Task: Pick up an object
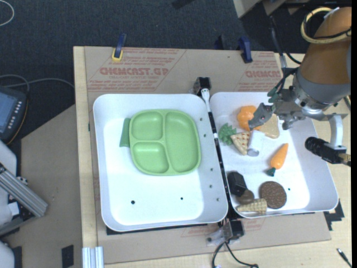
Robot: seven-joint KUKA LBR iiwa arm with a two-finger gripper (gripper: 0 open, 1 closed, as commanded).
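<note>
A dark carpeted floor is seen around a bench (167, 66) topped with brown board printed in red, on which two shallow white bins are set side by side. The left bin (111, 200) is occupied by a green divided plate (165, 141), laid over a darker green sheet of which only a strip at the plate's far side is exposed.

The arm (329, 54) is brought in over the right bin (318, 188). Its upper part is cut off by the frame edge, and part of the bin's rim on the arm's side is covered by the wrist. The gripper (262, 117) is held low over the bin's upper part; the state of its tips cannot be told, since they are merged with the items beneath. Nothing is seen to be held.

Directly beneath and just beside the gripper, an orange round fruit (245, 116) and a pale bread-like piece (271, 129) are partly hidden. Just beyond the gripper, toward the divider between the bins, a green leafy item (226, 133) and a tan waffle-patterned wedge (241, 142) are found, touching each other. A small grey piece below the wedge is too small to be identified.

A carrot (279, 156) is laid below the gripper, apart from the cluster. Well below it, near the bin's lower edge, a dark round cookie (273, 194), a black object (236, 181) and a tan cone-like piece (252, 206) are crowded together. Open white floor is left between the carrot and the rim under the arm.
</note>
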